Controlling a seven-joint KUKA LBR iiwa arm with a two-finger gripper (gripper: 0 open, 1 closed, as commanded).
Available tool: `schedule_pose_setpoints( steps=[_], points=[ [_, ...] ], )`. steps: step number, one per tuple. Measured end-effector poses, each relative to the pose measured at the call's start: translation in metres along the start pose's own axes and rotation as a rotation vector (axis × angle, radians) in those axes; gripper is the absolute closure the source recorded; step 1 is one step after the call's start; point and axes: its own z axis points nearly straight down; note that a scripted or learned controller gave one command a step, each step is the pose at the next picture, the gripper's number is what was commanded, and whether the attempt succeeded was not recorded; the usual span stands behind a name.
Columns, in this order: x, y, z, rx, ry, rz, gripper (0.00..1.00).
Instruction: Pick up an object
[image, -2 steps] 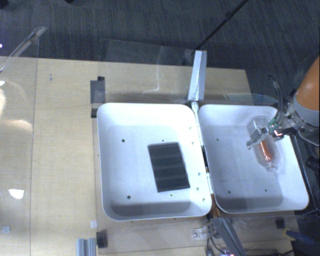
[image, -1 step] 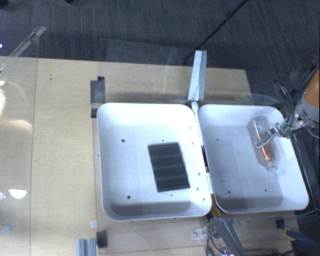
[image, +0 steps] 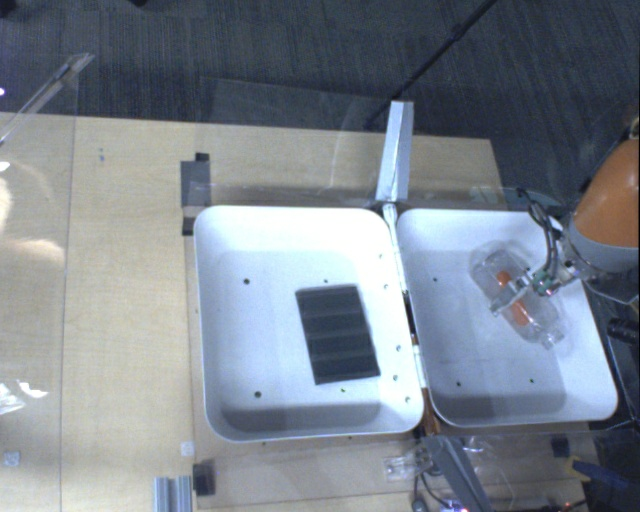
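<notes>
The gripper (image: 530, 290) sits low over the right bin (image: 450, 380), reaching in from the right side of the view. It is small and partly lost against the object beneath it, so whether it is released or clenched cannot be told from this slanted look down.

Directly under and around the gripper lies a clear plastic object (image: 515, 295) with orange parts inside, stretched diagonally from upper left to lower right across the right half of that bin's floor. The gripper's tip overlaps the middle of this object in the view; whether it touches it or hangs just above cannot be told.

Behind the gripper the arm's orange band (image: 612, 205) bulges in at the right edge, above the bin's far right corner, with thin cables running from it down toward the wrist.

Across the divider, the left bin (image: 230, 300) holds a dark ribbed rectangular pad (image: 338, 333), lying flat near the middle of its floor and turned slightly off square. It is well apart from the gripper.

Both bins rest side by side on a pale wooden bench (image: 120, 300), and a grey metal upright (image: 396, 160) rises at the far end of the seam between them.
</notes>
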Motion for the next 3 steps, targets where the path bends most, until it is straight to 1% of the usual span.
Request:
schedule_pose_setpoints(
  steps=[1, 2, 3],
  points=[
    [-0.020, 0.036, 0.024, -0.002, -0.001, -0.055, 0.00],
    [-0.021, 0.039, 0.011, -0.009, -0.006, -0.056, 1.00],
    [0.008, 0.110, -0.075, -0.001, 0.002, -0.161, 1.00]
  ],
)
